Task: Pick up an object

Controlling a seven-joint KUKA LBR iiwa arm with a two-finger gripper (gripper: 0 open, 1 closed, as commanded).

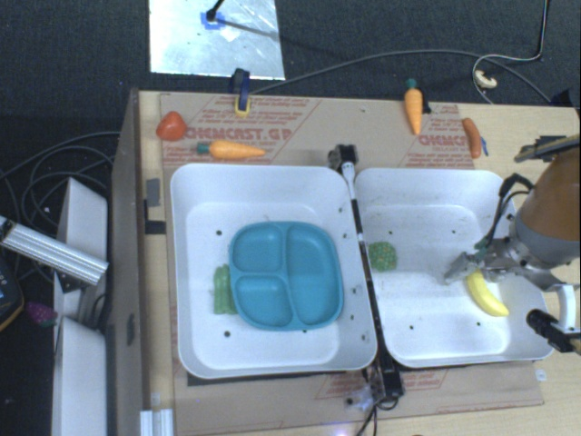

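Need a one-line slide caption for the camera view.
Arm's tool low in the right bin at the banana, broccoli near the divider; blue divided plate in the left bin.

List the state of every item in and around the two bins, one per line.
Banana: lying in the right bin, under the gripper.
Broccoli: resting at the right bin's left wall.
Blue plate: flat in the left bin.
Green piece: partly tucked under the plate.
Carrots: lying on the bench behind the bins.
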